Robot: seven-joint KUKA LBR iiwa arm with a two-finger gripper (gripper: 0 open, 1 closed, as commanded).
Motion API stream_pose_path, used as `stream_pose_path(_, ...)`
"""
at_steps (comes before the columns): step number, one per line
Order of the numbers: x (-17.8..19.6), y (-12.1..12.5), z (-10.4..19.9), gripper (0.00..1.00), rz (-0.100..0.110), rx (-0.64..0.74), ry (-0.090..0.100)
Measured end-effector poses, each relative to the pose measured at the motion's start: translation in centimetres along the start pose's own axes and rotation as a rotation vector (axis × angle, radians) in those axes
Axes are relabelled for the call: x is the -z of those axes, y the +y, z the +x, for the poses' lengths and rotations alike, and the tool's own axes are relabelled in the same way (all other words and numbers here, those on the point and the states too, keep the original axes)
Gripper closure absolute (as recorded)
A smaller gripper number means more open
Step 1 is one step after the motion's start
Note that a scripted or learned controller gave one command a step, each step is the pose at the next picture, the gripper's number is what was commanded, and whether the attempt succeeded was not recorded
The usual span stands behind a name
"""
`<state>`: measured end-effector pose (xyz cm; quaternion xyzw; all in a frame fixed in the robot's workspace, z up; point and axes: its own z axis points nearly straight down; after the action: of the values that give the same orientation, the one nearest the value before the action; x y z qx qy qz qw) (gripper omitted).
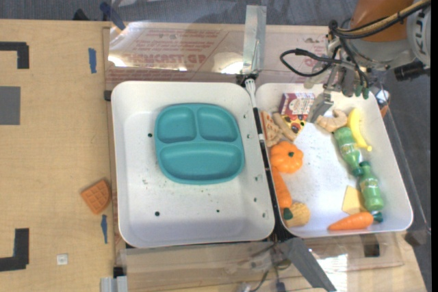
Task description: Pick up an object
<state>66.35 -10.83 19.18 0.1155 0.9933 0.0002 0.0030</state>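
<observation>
A: In the camera view, where was the gripper (323,106)?

B: It hung over the right bin (400,178), near the bin's rim at about one o'clock, under the grey wrist and the orange band. Two light fingers pointed down and to the left, with a narrow gap between them. I saw nothing between them, so I judged the gripper was partly open and held nothing.

A: What lay under it?

B: A small beige piece (331,123) was just beside the fingertips, at about five o'clock from them. I could not tell if they touched it. A purple box (295,104) lay at nine o'clock from the gripper, and a banana (358,129) at four o'clock.

A: And the other things in that bin?

B: A small pumpkin (287,157) was near the left wall. A green bottle (361,171) lay along the right side, a carrot (350,221) at the bottom near five o'clock, and a pale cheese wedge (352,200) just above the carrot.

A: And the left bin (130,147)?

B: It held a teal divided plate (199,143), in the middle. A small waffle toy (96,195) lay outside on the bench, at about eight o'clock from that bin.

A: So how far was the task?

B: In my judgement, it was at the beginning. No object was lifted; all rested in the bin. The closing on one thing, probably the beige piece, and the lift were not yet done.
</observation>
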Motion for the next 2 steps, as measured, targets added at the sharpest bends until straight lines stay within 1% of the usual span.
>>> stream_pose_path(1, -9.7, -6.7, 1.5, 0.00, 0.000, 0.135, -0.003)
stream_pose_path(2, -10.2, -12.3, 4.3, 0.00, -0.006, 0.202, -0.006)
